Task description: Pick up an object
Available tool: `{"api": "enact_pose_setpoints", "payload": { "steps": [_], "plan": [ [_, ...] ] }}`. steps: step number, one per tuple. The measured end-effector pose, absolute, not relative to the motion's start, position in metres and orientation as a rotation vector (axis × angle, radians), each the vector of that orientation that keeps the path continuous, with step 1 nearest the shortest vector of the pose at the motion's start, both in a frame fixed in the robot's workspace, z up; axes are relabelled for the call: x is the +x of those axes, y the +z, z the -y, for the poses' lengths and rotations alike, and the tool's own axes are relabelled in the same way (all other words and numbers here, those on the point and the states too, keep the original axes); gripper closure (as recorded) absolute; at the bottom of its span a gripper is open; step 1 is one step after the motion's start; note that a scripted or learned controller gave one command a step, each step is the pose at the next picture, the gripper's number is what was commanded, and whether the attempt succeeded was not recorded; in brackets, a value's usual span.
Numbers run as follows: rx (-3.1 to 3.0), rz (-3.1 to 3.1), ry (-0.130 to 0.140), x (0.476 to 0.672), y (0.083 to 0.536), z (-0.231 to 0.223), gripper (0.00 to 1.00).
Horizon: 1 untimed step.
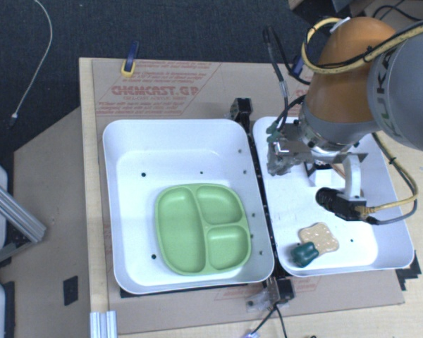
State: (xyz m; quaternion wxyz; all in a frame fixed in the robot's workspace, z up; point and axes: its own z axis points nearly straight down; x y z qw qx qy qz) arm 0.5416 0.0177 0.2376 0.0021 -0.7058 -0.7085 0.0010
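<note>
The gripper (282, 159) hangs over the far left part of the right bin (293, 204), close to the wall that this bin shares with the left bin (127, 189). The wrist housing covers the jaws from above, so their opening cannot be told, and no object is seen between them or in contact with them. The tan object (319, 237) lies on the floor of the same bin, toward the near edge and to the right of the jaws, well apart from them. It is a flat, rounded slab; it is slightly longer across the view than along it, and the axis slopes a little down to the right. The teal object (304, 253) lies just beyond the tan object as seen from the jaws, touching its near left corner. It is short and rounded, and its direction cannot be told. The green plate (201, 227) lies flat in the left bin, to the left of the jaws and nearer the front edge, across the shared wall. Its large compartment is on the side away from the jaws, and its two small compartments face the jaws.
</note>
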Motion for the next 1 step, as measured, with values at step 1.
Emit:
{"api": "enact_pose_setpoints", "payload": {
  "steps": [1],
  "plan": [
    [-2.215, 2.225, 0.001, 0.5363, 0.2385, -0.0746, 1.00]
  ]
}}
